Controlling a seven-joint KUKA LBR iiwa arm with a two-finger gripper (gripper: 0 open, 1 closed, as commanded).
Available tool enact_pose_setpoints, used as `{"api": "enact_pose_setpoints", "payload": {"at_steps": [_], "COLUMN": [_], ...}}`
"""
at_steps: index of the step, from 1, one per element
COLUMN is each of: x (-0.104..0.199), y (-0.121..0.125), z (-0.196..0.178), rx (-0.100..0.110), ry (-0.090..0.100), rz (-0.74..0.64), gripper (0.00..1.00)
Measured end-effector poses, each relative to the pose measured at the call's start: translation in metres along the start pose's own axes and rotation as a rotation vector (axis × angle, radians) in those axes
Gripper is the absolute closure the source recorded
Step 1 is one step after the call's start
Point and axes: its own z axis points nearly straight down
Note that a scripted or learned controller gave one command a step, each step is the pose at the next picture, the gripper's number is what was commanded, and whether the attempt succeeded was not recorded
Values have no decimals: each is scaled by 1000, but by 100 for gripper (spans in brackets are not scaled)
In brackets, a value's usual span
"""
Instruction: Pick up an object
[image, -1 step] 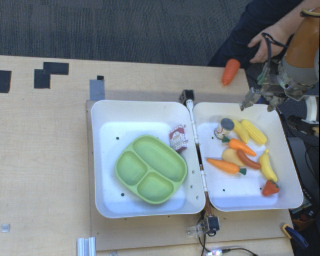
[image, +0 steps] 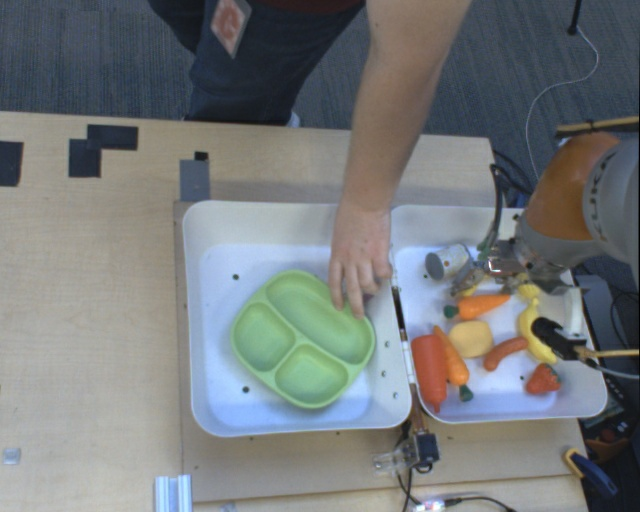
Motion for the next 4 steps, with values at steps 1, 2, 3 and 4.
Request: {"api": "enact_pose_setpoints", "payload": {"at_steps": [1,2,3,4], "x": [0,0,1,1], "y": [2,2,4,4], "z": [-12,-12,-24,-24], "rx": [-7,-7,-10,-10], "ry": [-2,-2,-2,-2], "rz": [-1,-1,-3,-4], "gripper": [100,0,100,0]}}
